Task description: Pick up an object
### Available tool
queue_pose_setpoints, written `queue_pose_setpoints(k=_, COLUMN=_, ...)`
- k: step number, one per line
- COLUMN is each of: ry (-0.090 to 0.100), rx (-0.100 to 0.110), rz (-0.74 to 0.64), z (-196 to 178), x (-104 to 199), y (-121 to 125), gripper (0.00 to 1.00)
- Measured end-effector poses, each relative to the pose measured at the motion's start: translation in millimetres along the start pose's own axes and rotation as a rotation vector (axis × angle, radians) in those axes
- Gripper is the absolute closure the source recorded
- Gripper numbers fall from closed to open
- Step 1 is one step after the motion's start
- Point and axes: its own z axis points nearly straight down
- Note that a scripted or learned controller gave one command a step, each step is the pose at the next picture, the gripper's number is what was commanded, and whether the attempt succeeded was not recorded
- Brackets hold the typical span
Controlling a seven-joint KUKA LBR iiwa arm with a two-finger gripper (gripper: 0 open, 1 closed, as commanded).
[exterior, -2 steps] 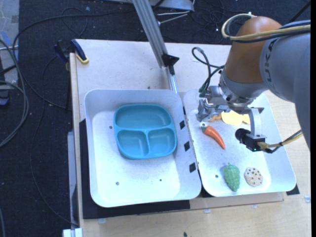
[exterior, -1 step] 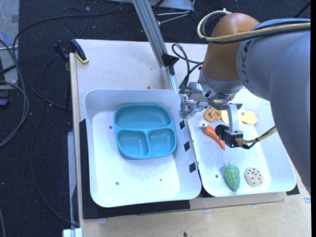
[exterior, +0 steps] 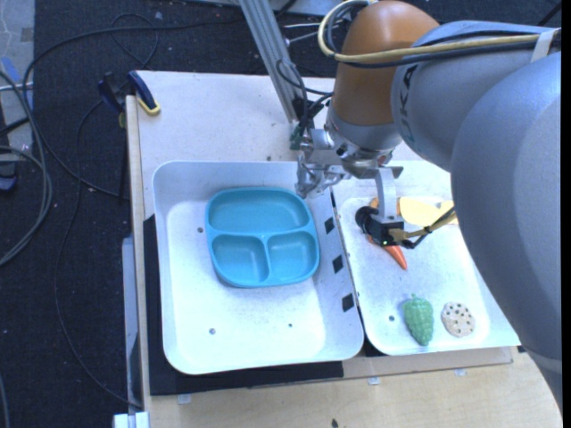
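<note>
**Desk:** Status on the pick, please.

**Operator:** From my station, not done. The gripper sits low over the far end of the bins, at the wall where the left bin meets the right bin. I see nothing carried in it. How the jaws stand I cannot tell; the wrist housing covers most of them from this angle.

**Desk:** What is available to take?

**Operator:** The left bin holds a blue divided plate, lying flat. In the right bin I see an orange carrot and a yellow piece near the far end. A green toy and a cookie lie side by side near the front edge.

**Desk:** Which one lies closest to the jaws?

**Operator:** The blue divided plate. Its far right corner lies just beside the gripper, on the left-bin side of the wall. Whether they touch I cannot say. The orange carrot and yellow piece lie near, on the other side of the wall. The green toy and cookie are well apart from it.

**Desk:** Remaining work?

**Operator:** In my judgement, all of it: closing on one item, then lifting it clear. A broad flat plate offers only its rim, so I rate that grasp doubtful.
</note>
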Motion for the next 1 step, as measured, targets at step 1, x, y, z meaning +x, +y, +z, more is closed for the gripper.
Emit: queue_pose_setpoints(k=1, ry=-0.001, rx=0.003, rz=0.003, z=0.6, x=-2.6, y=-1.1, gripper=0.0)
